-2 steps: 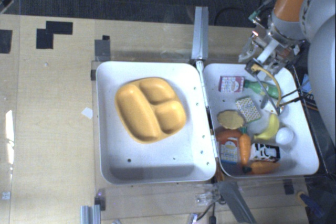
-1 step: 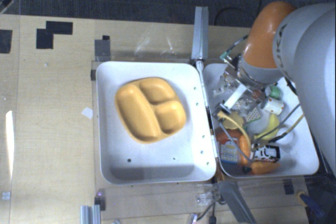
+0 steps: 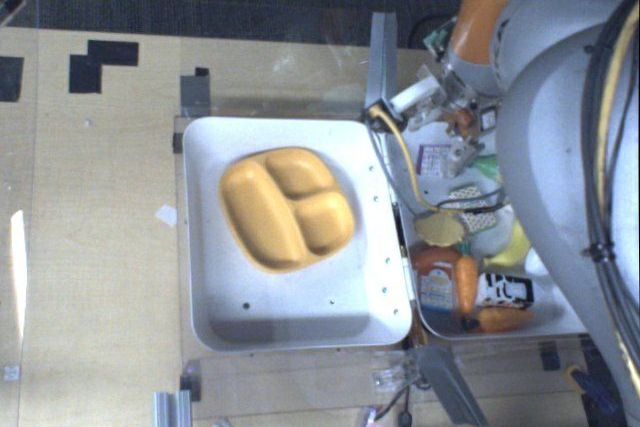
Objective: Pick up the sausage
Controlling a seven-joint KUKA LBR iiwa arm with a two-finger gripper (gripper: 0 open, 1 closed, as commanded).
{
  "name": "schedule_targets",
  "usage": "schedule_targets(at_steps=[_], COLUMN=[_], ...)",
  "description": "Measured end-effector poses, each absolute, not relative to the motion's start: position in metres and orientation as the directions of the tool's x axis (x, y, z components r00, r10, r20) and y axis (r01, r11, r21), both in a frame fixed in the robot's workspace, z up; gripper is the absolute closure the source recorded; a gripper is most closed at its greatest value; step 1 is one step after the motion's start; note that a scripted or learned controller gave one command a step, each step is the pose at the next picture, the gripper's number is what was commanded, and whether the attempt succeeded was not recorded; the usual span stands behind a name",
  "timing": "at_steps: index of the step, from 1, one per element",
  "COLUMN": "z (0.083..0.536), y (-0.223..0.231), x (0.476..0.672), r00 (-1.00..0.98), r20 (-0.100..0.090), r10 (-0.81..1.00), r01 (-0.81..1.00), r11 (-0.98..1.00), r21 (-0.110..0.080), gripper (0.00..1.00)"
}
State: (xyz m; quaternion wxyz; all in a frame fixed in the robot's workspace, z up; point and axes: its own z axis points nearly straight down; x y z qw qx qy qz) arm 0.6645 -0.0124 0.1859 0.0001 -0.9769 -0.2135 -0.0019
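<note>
Left bin (image 3: 200,315) holds a yellow divided tray (image 3: 287,207); right bin (image 3: 435,320) holds cluttered items.

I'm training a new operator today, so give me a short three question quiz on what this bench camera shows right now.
1. True or false: the yellow divided tray lies in the left bin.
2. Which bin does the arm reach over? A left, B right.
3. Fill in: the small upright orange item stands in the ___ bin.

Key: 1 true. 2 B; the right bin holds a crowd of small items. 3 right.
</note>
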Motion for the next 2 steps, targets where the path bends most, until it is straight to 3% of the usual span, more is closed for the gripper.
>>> schedule_targets(at_steps=[1, 2], z=[0.185, 0.266], y=[0.035, 0.046], x=[0.588, 0.560], r00=[0.925, 0.966], r20=[0.004, 0.004], r10=[0.380, 0.258], r01=[0.380, 0.258], r11=[-0.925, -0.966], r21=[-0.001, -0.001], gripper=[0.00, 0.00])
